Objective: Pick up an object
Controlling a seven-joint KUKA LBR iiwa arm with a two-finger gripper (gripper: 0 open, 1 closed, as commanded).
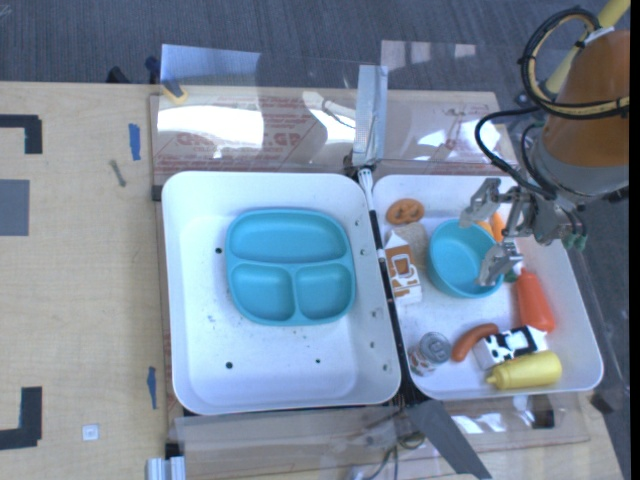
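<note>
We see the gripper spread open over the right bin, its fingers straddling the 3 o'clock rim of a blue bowl, nothing clamped between them. At 5 o'clock from the bowl lie an orange carrot, a sausage and a yellow bottle. The left bin holds a blue divided plate.

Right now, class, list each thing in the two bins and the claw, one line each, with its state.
Blue divided plate: flat in the left bin, compartments bare.
Blue bowl: upright in the right bin.
Claw: open, over the bowl's right rim.
Yellow bottle: lying on its side.
Small can: tipped over.
Carton: lying down.
</note>
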